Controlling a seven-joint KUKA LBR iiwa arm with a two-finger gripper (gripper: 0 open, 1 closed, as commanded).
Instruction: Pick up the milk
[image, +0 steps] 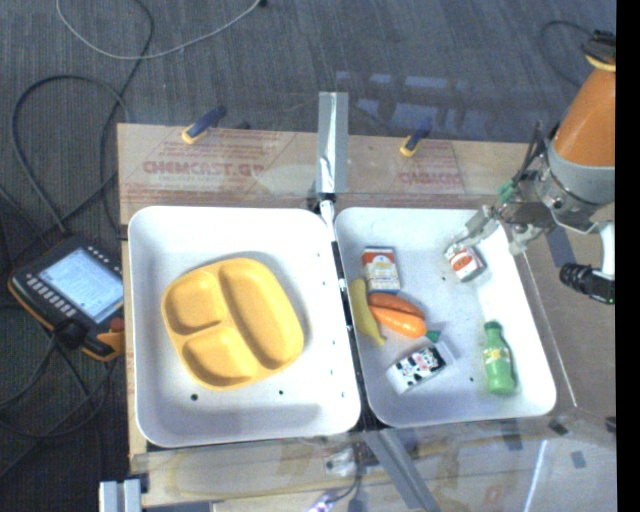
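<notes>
In the right bin (540, 395) you have 6 items: milk (419, 366) near-centre, long axis tilted, running near-left to far-right. Carrot (398, 317) and banana (364, 312) lie just beyond it; green bottle (498, 358) to its right. Gripper (492, 228) hovers far right with its fingers apart, beside a small red-white item (466, 263)

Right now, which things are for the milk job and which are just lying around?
For the job: milk, gripper.

Just lying about: orange carton, banana, carrot, bottle, red pack, plate.
</notes>
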